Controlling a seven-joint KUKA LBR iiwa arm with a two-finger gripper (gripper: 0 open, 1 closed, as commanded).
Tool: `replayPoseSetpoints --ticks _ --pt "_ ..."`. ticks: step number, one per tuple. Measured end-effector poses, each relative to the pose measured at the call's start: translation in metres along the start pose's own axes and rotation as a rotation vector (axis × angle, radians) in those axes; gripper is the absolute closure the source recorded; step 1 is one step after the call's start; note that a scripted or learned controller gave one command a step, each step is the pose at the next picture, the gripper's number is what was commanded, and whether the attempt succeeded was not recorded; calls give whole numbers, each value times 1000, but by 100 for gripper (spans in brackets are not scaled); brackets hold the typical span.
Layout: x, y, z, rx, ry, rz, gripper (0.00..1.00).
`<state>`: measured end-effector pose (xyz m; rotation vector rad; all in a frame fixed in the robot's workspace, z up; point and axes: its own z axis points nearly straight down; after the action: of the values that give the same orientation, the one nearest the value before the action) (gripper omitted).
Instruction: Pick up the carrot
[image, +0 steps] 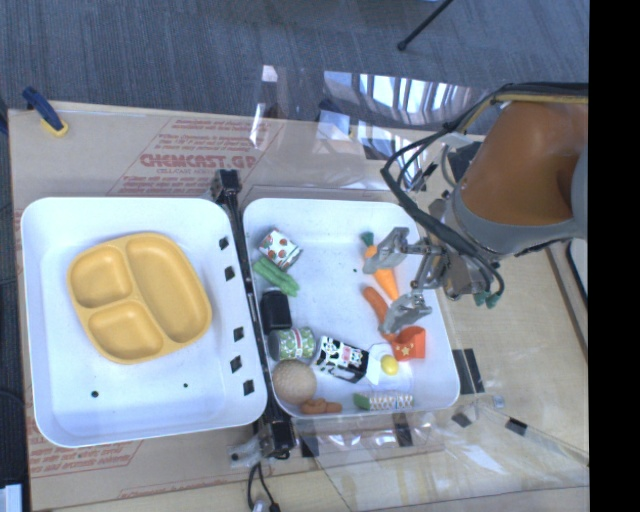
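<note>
While the arm is reaching in from the right over the right-hand bin, this is how things are lying.

Gripper (398, 278): hovering low with its jaws spread wide, one finger (393, 243) sitting at the far end of the carrots, the other finger (405, 313) at the near end; nothing is being gripped.

Carrot (385, 278): lying on the bin floor in the gap between the two fingers, green top toward the upper finger; a second orange piece (375, 300) is lying just beside it, so which one the jaws are bracketing is hard to tell.

Step in hand: I judge the approach to be ending, with the closing not yet done.

Next move: lowering a little and closing squarely across the carrot's body, without nudging it.

Just below the gripper: a red block (409, 345).

Further left: a green bean (276, 276) and a milk carton (341, 359).

Beyond, in the left bin (40, 330): a yellow divided plate (138, 296).
</note>
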<state>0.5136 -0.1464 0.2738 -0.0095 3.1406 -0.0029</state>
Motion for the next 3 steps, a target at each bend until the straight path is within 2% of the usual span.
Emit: replayPoseSetpoints --ticks 1,2,3 --pt "-40 -50 103 -5 9 -157 0" --pt "-87 -63 184 -4 1 -153 0" --pt "-91 -62 170 0 -7 -161 100"
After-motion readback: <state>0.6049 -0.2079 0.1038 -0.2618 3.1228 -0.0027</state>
